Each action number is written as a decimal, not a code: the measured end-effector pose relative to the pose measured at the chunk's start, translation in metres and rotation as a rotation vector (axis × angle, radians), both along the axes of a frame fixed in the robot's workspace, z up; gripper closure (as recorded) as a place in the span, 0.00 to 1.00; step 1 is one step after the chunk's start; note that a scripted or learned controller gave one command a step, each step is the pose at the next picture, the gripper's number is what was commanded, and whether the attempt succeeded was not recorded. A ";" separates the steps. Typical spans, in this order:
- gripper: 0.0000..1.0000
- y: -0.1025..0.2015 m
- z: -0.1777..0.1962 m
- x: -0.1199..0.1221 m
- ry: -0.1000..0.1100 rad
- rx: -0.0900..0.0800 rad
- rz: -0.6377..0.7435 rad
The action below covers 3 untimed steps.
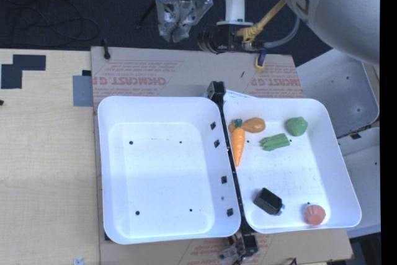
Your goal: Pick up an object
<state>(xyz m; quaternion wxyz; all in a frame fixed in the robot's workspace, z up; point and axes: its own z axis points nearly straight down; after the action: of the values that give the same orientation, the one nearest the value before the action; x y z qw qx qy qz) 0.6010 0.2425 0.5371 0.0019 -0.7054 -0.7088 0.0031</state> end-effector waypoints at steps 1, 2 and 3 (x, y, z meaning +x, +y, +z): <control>1.00 0.000 0.000 -0.012 0.000 0.000 0.001; 1.00 0.000 0.000 -0.024 0.000 0.000 0.000; 1.00 0.000 0.000 -0.035 0.000 0.000 0.000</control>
<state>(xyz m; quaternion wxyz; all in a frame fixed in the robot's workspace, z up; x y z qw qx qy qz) 0.5658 0.2425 0.5370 0.0019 -0.7053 -0.7089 0.0033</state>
